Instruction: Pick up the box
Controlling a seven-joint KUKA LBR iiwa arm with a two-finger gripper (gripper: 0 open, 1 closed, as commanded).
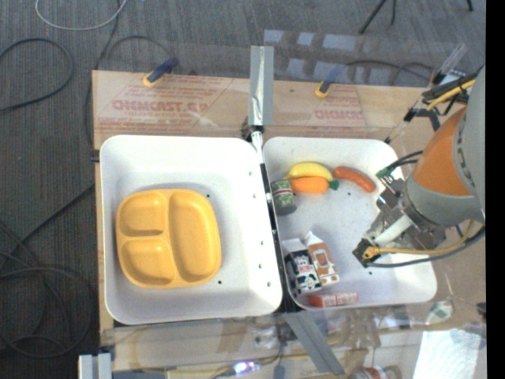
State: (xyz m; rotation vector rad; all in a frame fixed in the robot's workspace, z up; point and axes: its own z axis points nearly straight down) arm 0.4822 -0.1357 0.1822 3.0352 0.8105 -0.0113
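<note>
A small brown and white box [321, 260] lies in the right bin [347, 212] near its front wall. A black and white box [298, 269] lies against its left side. My gripper [384, 226] hangs over the right part of the same bin. It is to the right of both boxes and a little behind them, clear of both, with bare bin floor between. Nothing shows in its grasp.
At the back of the right bin lie a yellow banana [309, 169], an orange piece [310, 185], a sausage [354, 178] and a small can [283, 197]. A red flat packet [332, 298] lies at the front wall. A yellow divided plate [168, 237] sits in the left bin [181, 156].
</note>
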